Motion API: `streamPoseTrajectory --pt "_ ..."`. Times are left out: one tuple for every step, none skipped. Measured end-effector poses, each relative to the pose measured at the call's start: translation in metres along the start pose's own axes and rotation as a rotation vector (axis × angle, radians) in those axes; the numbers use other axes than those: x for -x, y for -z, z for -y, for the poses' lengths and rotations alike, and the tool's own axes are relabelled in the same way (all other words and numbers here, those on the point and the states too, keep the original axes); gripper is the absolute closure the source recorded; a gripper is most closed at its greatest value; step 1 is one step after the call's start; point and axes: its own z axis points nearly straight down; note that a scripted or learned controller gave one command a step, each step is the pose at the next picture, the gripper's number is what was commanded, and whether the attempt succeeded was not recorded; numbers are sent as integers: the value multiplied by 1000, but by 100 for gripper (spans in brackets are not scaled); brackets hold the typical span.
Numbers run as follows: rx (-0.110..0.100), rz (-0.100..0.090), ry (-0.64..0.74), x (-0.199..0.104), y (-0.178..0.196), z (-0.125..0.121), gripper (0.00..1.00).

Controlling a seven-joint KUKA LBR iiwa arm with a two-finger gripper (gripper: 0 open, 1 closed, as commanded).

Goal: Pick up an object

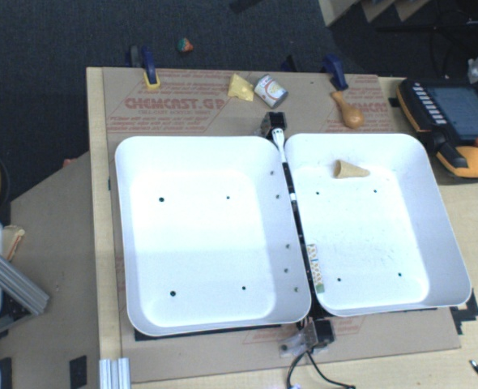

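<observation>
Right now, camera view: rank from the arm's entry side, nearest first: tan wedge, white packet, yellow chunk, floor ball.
1. tan wedge, in the right bin.
2. white packet, on the board.
3. yellow chunk, just left of the packet.
4. floor ball, farthest left, off the board.
</observation>
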Motion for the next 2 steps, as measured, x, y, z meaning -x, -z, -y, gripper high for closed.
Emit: streamPoseTrajectory --pt "6 2 0 0 11 -1 100" --pt "5 2 0 0 11 -1 0"
